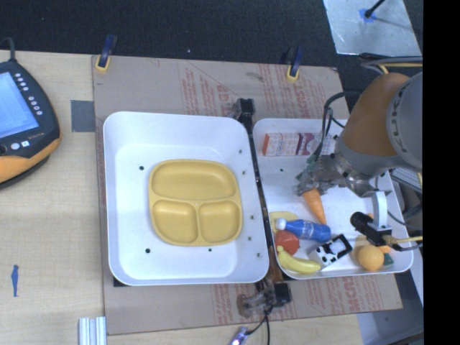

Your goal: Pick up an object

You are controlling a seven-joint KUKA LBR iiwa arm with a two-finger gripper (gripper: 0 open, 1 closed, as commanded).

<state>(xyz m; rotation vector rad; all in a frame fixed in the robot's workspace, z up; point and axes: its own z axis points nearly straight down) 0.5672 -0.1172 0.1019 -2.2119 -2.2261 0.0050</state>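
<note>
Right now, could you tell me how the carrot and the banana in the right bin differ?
The carrot is orange and tapered, while the banana is yellow and curved. The carrot lies near the middle of the right bin, pointing up towards the tool, whereas the banana lies along the bin's near edge. The carrot lies fairly apart from the other items; the banana is crowded against a red item and a black-and-white toy. Both look like toy foods.
</note>
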